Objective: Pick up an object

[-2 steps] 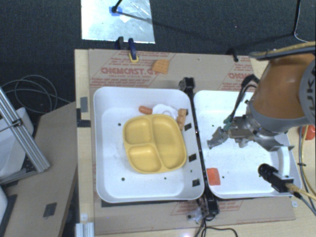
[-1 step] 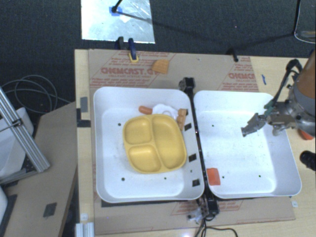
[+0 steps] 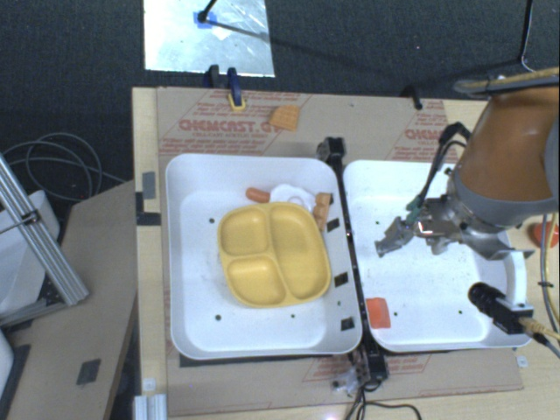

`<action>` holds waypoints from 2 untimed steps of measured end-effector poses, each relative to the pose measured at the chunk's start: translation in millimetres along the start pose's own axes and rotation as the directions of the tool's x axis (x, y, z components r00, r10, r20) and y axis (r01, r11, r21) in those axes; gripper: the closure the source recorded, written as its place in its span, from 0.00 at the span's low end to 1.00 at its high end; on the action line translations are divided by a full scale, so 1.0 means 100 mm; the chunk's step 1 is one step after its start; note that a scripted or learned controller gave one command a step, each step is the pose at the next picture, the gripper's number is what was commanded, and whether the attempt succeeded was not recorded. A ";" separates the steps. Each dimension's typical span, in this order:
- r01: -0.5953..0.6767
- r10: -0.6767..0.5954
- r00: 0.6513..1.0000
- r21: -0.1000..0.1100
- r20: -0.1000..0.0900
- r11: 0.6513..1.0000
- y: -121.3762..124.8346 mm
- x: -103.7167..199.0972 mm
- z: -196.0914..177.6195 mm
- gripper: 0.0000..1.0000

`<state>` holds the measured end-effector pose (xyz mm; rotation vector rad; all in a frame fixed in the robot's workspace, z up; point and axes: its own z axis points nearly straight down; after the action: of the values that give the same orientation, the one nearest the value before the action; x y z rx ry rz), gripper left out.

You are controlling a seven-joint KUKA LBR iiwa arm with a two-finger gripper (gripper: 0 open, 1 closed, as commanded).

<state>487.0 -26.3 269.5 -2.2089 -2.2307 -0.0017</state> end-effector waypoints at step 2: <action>-0.002 0.002 1.000 0.005 0.000 1.000 -0.01 -0.41 0.26 0.00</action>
<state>486.4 -67.2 243.4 -2.2087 -2.2264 0.0033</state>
